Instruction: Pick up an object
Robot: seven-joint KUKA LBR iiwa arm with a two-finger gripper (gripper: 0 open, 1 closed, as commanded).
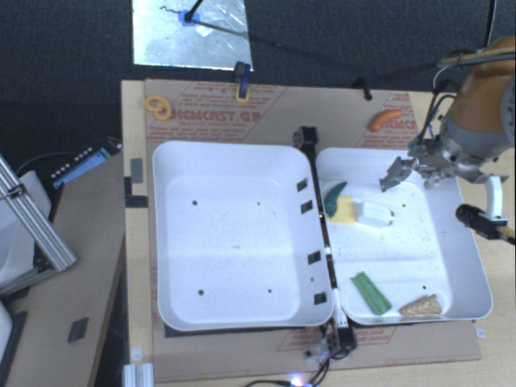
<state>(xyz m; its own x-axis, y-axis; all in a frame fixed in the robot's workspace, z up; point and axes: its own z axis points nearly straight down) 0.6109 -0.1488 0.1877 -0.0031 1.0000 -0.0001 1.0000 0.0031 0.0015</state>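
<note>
Two shallow white plastic bins are set side by side on the cardboard-covered surface [266,107], so objects can be lifted from one and dropped in the other. The left bin [234,240] is seen bare of objects. All loose items are kept in the right bin [459,248]: a small white rectangular block [376,214] near the middle, a yellow sponge-like square [344,210] touching it on the left, a dark green curved piece [333,193] against the dividing wall, a flat green strip [370,292] near the front rim, and a tan crumbly lump [422,305] just beside that strip.

The grey gripper [397,174] is hung over the back part of the right bin, just above and to the right of the white block. Nothing is held between its fingers; whether they are spread wide or narrow cannot be told at this angle. The placement is judged as an approach to the white block, the nearest target.

An orange sausage-shaped toy [385,119] and an orange ring-shaped toy [159,107] are left outside the bins on the surface, out of play.
</note>
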